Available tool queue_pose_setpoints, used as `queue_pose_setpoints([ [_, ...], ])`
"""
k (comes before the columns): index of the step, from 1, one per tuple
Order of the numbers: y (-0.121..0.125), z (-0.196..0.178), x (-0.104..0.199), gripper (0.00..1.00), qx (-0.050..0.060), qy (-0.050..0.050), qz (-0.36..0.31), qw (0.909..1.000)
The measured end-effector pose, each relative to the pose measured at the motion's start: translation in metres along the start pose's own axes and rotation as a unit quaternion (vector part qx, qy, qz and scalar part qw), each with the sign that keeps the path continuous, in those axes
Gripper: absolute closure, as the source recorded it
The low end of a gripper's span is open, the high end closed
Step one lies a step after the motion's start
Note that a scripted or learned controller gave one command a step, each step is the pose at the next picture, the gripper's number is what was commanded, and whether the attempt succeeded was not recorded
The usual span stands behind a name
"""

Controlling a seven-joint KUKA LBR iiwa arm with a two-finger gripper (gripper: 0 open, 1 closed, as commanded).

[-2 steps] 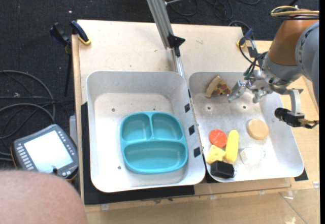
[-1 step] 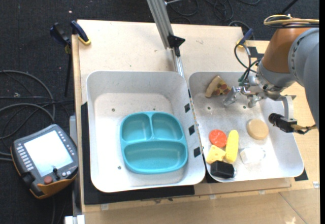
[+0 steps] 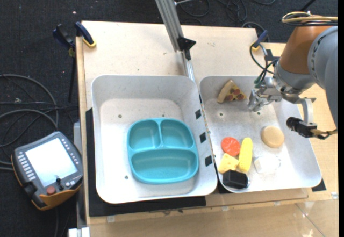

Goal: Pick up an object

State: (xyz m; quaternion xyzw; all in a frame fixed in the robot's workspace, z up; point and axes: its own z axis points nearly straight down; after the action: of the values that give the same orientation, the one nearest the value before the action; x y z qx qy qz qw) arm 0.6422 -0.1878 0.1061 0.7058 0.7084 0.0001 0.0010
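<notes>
The two-finger metal gripper [image 3: 257, 102] hangs low over the right-hand shallow white bin [image 3: 301, 174], just beside the triangular pizza-slice toy [image 3: 230, 91] near the bin's far wall. Whether its jaws are parted or closed cannot be told. Candidate objects lie nearer the bin's front: a round tan disc [image 3: 273, 136], a yellow corn-shaped piece [image 3: 245, 155] and a red round piece [image 3: 231, 145]. The pizza slice is judged the likeliest target, being closest.

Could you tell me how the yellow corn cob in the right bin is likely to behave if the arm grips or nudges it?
The corn cob looks long and rounded, so it would probably roll sideways if pushed. Its shiny surface suggests hard toy plastic, likely stiff, light and somewhat slippery. It touches the red tomato and yellow piece, which may shift.
</notes>
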Motion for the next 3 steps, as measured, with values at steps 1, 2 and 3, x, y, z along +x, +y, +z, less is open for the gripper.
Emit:
queue_pose_setpoints([
  [1,0.002,-0.064,-0.002,1.00,-0.003,-0.001,0.001,1.0000],
  [2,-0.004,-0.118,-0.008,1.00,0.000,0.000,0.001,1.0000],
  [3,-0.002,-0.161,-0.008,1.00,-0.002,0.000,0.001,1.0000],
])
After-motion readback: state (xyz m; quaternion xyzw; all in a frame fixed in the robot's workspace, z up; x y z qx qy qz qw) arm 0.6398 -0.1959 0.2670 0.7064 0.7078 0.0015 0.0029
